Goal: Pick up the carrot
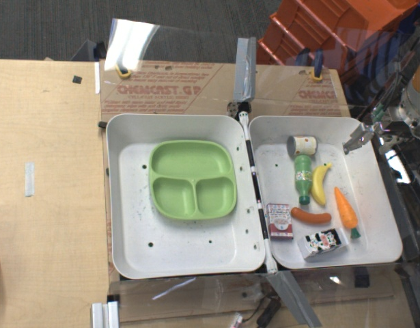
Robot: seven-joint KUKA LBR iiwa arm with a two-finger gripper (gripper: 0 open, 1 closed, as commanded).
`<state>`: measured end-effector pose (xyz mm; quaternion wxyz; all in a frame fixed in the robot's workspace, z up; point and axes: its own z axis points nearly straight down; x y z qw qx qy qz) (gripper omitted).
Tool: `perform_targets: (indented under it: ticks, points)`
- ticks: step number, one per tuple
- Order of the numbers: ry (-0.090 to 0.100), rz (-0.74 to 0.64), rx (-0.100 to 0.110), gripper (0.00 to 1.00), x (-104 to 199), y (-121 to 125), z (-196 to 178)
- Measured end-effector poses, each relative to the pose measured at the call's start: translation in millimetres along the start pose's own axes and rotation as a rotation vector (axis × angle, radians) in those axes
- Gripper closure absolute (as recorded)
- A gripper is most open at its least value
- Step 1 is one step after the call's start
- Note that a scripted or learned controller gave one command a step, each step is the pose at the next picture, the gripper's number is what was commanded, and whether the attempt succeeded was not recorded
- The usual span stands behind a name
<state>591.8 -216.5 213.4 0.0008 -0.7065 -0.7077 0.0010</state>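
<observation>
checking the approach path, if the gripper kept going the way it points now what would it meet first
The gripper points left and down, so it would probably meet the right bin's floor short of the banana; depth is unclear.

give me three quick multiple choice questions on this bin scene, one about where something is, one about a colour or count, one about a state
1. Where does the carrot lie?
A. on the green plate
B. in the right bin, near its right side
C. on the wooden bench

2. How many compartments does the green plate have?
A. two
B. three
C. four

3. How does the green bottle rest?
A. lying on its side
B. standing upright
C. held between the gripper's fingers

Answers: 1 B, the carrot lies in the right bin, right of the banana. 2 B, one wide section above two smaller ones. 3 A, its length lies flat on the bin floor, while the gripper is at the bin's upper right rim.
</observation>
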Motion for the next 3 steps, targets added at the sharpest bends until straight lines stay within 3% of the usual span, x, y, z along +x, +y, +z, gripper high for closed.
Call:
perform_targets:
  ticks: [1,2,3]
  points:
    - [0.015,0.029,0.001,0.00,4,-66,123]
    - [0.007,0.034,-0.001,1.00,1,-67,114]
    - [-0.002,-0.039,-0.003,1.00,28,50,-37]
